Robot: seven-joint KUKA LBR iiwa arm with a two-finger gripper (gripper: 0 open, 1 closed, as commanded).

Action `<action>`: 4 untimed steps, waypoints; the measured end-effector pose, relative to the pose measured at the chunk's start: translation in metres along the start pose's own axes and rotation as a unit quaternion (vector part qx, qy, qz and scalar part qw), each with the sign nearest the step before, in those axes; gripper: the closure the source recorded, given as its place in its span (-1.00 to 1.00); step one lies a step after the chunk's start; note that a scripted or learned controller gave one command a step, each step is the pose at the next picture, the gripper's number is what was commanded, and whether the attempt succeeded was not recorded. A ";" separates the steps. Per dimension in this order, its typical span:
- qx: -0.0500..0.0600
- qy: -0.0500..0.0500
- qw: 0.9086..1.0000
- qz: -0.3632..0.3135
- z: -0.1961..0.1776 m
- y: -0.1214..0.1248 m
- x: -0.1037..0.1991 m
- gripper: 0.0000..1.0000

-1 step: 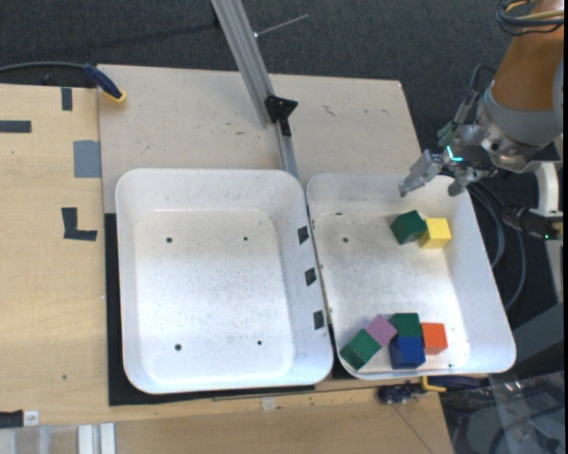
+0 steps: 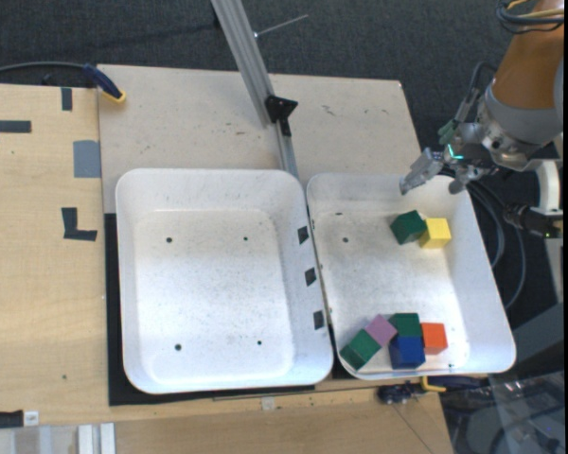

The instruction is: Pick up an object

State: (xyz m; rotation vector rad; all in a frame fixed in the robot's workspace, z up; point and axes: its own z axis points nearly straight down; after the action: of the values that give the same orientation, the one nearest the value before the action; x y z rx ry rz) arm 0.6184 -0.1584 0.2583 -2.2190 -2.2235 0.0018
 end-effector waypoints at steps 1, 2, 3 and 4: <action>0.003 0.000 1.000 0.001 0.064 -0.005 -0.002 -1.00; 0.003 0.001 1.000 0.000 0.128 -0.008 0.000 -1.00; -0.010 -0.003 1.000 0.000 0.140 -0.001 -0.002 -1.00; -0.010 -0.004 1.000 0.000 0.132 -0.002 -0.002 1.00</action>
State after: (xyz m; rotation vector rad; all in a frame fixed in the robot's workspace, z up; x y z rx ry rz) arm 0.6166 -0.1602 0.1261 -2.2324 -2.2384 -0.0107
